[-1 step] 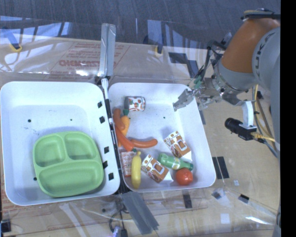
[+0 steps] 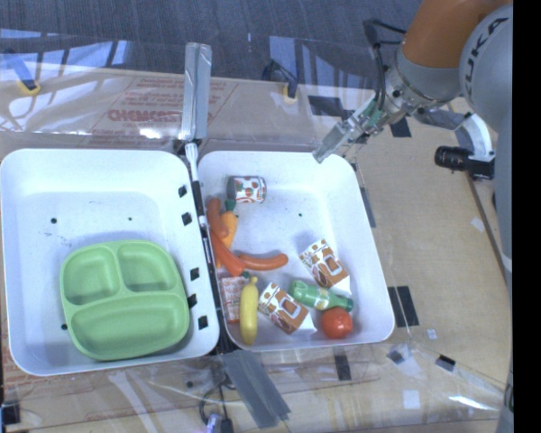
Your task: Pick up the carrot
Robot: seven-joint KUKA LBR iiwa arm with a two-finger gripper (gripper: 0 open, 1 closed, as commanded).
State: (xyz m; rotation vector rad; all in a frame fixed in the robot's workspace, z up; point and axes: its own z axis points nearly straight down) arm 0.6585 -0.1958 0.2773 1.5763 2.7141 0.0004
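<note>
Over the right bin's (image 2: pixel 365 233) far right corner the gripper (image 2: pixel 329 150) hung, carrying nothing; whether it was released or clenched, couldn't tell. Carrot (image 2: pixel 222 230) lay against that bin's left wall, touching the sausage (image 2: pixel 257 262), below the small can (image 2: pixel 246 189). Green tray (image 2: pixel 122 300) sat in the left bin (image 2: pixel 36 188).

carrot (image 2: pixel 222 231) | orange, elongated | lying flat | right bin, against its left wall

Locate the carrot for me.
The orange carrot lies in the right white bin, along its left wall, between the small printed can above and the yellow banana below.
</note>
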